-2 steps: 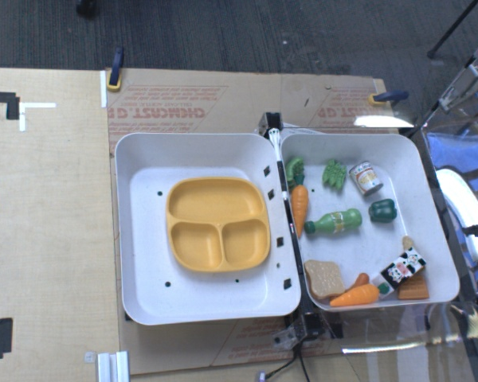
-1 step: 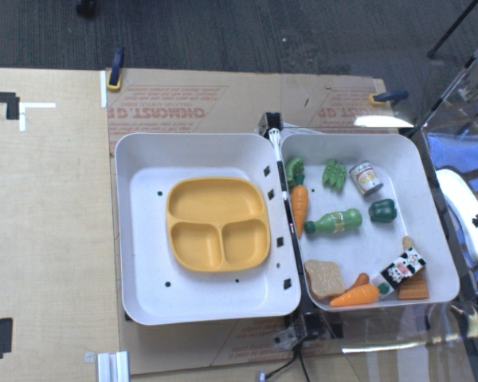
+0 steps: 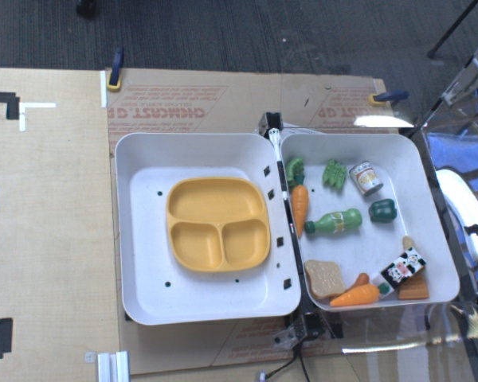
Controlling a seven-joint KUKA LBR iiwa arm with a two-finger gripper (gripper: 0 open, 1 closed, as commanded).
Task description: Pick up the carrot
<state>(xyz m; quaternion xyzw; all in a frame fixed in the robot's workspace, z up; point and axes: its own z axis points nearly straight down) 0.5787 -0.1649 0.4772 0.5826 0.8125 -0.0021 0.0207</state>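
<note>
Nearest, along the front wall of the right bin (image 3: 430,213): a carrot (image 3: 355,296), lying flat, touching a slice of bread (image 3: 325,278), just beside a milk carton (image 3: 403,270). Crowded so, probably awkward to reach cleanly.

Further back: a green bottle (image 3: 334,223) on its side, a green pepper (image 3: 382,210), and a second carrot (image 3: 299,205) stretched along the left wall, leafy end pointing away. Pressed to that wall, so likely little room on one side.

Beyond those, a small can (image 3: 366,178).

In the left bin (image 3: 135,237), a yellow divided plate (image 3: 218,223), seemingly a drop spot.

Cannot tell whether the gripper is released or clenched.
</note>
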